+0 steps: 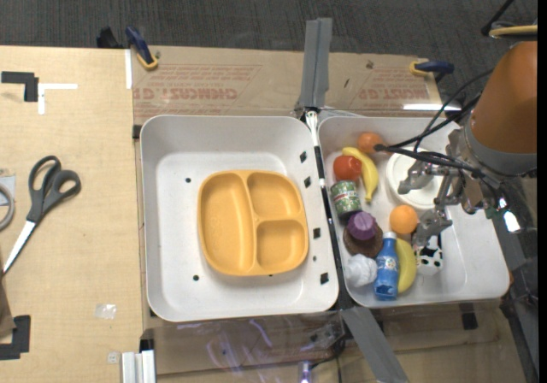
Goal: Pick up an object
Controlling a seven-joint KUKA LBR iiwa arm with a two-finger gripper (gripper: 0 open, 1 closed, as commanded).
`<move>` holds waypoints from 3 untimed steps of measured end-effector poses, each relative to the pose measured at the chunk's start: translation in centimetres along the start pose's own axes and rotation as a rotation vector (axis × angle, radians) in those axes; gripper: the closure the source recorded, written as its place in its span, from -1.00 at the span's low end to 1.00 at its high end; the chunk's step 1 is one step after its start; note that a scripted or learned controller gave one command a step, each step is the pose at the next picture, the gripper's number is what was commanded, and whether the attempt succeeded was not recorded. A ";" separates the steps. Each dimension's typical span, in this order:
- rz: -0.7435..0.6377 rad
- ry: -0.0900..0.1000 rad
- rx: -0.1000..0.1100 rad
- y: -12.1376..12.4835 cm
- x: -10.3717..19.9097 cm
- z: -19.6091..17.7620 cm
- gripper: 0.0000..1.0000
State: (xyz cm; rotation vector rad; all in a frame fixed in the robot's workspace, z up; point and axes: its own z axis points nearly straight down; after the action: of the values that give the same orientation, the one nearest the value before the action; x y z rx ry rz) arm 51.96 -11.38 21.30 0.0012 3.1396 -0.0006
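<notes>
Approach step. Claw (430, 202) hangs low over the right bin (479, 283), nothing between its fingers; whether they are wide or narrow I cannot tell. Nearest targets: orange (403, 219) just beside, banana (407, 266) below. Next: centre, descend.

I am wearing an orange band (511, 95) above grey metal, black cables (427, 129) trailing over my silvery gripper (432, 193).

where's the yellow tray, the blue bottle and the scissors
yellow tray (224, 223): camera view, floor of its long left compartment
blue bottle (386, 270): camera view, middle of its body
scissors (51, 185): camera view, on the black handle loops
</notes>
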 end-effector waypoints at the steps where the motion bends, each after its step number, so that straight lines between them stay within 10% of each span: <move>1: 0.015 -0.002 0.001 -3.4 -3.8 12.0 -1.00; 2: 0.011 -0.007 0.003 -3.3 -4.0 11.0 1.00; 3: -0.106 -0.001 0.000 1.4 -3.6 9.4 1.00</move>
State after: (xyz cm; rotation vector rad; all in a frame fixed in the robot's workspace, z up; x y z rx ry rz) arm 55.62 -9.98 11.95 -0.1646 3.1342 -0.0004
